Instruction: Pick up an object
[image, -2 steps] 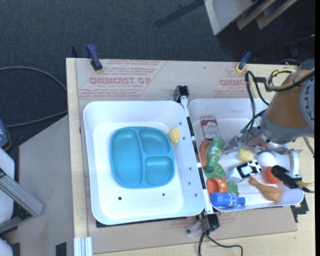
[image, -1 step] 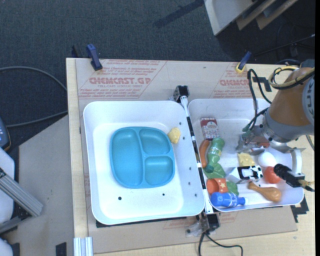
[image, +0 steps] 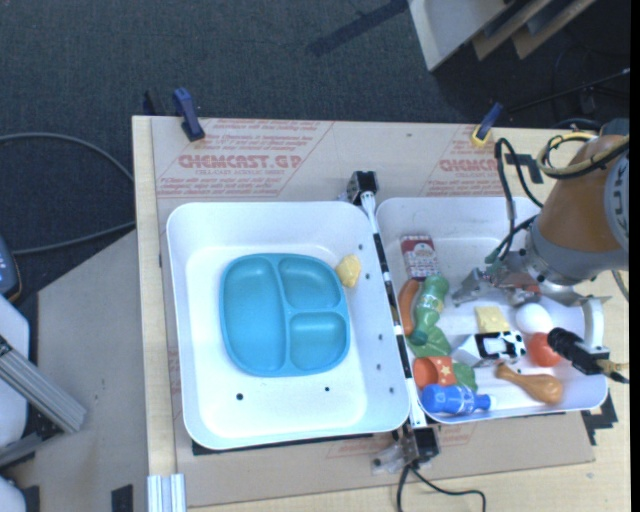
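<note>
Open white floor along the left bin (image: 200, 300) edges, around a blue divided plate (image: 285, 312) at centre; small yellow piece (image: 348, 269) near the divider. Right bin (image: 450, 215) crowded: carton (image: 419, 255), green bottle (image: 428, 305), blue toy (image: 452, 400), brown drumstick (image: 532, 381) packed close together. Clear strip along its far wall.
</note>
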